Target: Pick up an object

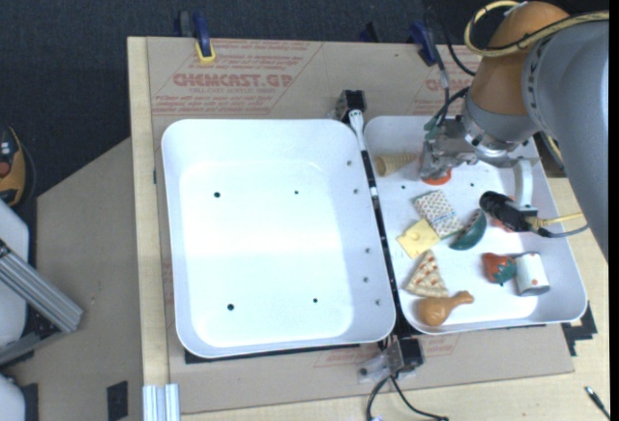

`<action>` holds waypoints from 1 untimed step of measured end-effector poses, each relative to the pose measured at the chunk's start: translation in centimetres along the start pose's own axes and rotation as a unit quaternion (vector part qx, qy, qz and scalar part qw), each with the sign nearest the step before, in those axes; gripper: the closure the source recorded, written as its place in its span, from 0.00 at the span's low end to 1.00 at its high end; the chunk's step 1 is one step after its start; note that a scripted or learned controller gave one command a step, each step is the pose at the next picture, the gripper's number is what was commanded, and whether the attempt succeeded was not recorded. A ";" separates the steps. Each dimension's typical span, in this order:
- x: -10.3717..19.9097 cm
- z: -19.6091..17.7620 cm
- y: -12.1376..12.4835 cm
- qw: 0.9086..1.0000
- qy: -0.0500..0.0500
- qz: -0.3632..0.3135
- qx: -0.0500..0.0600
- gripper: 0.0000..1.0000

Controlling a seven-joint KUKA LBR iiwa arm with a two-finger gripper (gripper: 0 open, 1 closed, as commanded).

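My gripper (437,165) is lowered into the back of the right bin (571,298), reaching in from the right. A small red-orange object (438,178) shows just below its tip, partly hidden by it. In front of it lie a checkered block (437,212), a yellow cheese wedge (419,239), a pizza slice (426,275) and a brown drumstick (443,308). To the right are a teal crescent piece (471,233), a red piece (497,266) and a small white can (531,275).
A tan piece (383,165) lies near the right bin's back left wall. The left bin (174,216) stands beside it, sharing a dark divider (372,206). Clamps (203,34) hold the board's back edge.
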State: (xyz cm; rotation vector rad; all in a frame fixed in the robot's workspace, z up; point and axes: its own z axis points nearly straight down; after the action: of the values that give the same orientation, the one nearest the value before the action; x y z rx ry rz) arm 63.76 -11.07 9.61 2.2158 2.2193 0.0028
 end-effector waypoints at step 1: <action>-1.7 1.2 1.2 1.000 0.001 0.001 0.003 1.00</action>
State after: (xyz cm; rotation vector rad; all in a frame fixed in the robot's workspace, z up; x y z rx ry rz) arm 64.96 -12.73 8.43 2.2219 2.2216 -0.0018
